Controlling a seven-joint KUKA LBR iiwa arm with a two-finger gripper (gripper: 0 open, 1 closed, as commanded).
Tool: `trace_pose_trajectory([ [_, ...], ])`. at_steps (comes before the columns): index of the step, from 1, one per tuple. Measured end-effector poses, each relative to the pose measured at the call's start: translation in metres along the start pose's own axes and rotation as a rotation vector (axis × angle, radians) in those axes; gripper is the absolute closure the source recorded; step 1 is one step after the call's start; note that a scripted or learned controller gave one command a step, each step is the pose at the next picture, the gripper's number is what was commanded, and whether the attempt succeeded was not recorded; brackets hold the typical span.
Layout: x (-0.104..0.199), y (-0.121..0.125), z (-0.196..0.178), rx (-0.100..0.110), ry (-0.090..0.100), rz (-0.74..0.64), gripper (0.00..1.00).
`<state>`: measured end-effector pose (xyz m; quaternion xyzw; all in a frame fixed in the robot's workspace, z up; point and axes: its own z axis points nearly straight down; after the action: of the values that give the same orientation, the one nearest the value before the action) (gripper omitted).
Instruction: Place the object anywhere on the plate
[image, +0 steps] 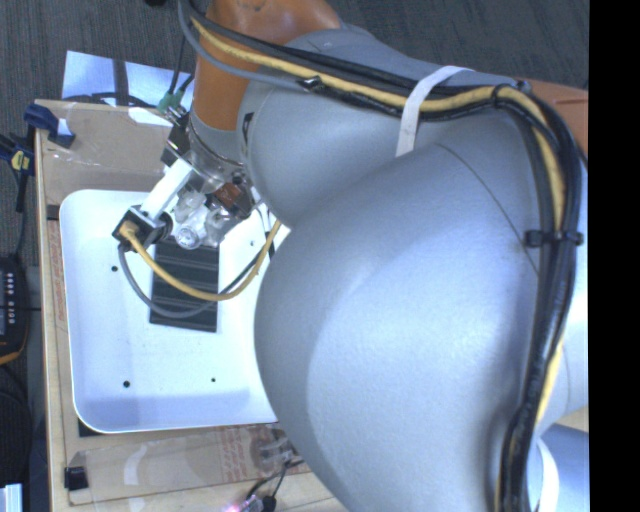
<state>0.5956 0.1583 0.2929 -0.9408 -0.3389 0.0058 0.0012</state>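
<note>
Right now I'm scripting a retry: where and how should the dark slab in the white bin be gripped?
Probably grip the dark slab across its two long edges, near mid-length, coming straight down from above. It lies flat on the bin floor, and its narrower width looks the easier span. Its upper end sits under the gripper.

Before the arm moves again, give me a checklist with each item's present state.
1. Gripper over the white bin: ok.
2. Object between the fingers: cannot tell; the wrist blocks them.
3. Dark ribbed slab lying flat on the bin floor under the gripper: ok.
4. Plate located: cannot tell; the grey arm covers much of the bench.
5. Yellow cable off the slab: not ok, it loops across it.
</note>
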Motion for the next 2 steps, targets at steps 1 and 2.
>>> trace_pose_trajectory([
  [1,0.001,-0.001,-0.001,0.001,0.001,-0.002,0.0],
  [2,0.005,-0.032,0.19,-0.001,0.004,0.357,0.0],
])
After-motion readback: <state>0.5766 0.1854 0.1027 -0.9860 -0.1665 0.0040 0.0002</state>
